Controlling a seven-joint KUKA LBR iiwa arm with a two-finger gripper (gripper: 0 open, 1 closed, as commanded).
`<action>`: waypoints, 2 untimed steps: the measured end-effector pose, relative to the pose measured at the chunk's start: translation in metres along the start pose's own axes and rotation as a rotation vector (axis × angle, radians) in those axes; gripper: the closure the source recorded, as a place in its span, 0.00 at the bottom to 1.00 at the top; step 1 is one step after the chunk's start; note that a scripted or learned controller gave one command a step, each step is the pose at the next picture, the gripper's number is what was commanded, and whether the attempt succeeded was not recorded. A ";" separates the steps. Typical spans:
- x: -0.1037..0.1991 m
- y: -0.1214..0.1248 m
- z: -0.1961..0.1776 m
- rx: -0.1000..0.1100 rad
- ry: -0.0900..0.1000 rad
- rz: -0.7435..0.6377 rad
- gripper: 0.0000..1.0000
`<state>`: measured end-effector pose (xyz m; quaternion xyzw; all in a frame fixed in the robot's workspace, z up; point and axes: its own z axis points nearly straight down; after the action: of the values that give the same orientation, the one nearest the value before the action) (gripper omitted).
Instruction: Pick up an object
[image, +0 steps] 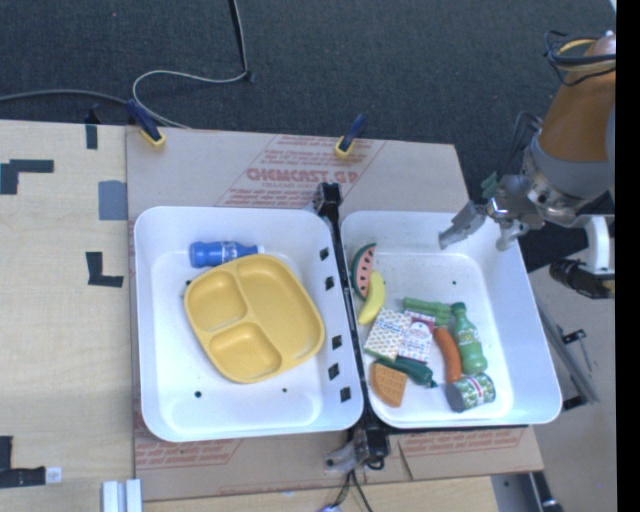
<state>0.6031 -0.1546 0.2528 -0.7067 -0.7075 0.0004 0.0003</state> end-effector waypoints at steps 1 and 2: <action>-0.025 -0.017 0.135 0.004 0.001 0.001 0.00; -0.012 -0.038 0.163 -0.016 -0.004 0.002 0.00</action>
<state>0.5649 -0.1663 0.0901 -0.7075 -0.7067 -0.0039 -0.0066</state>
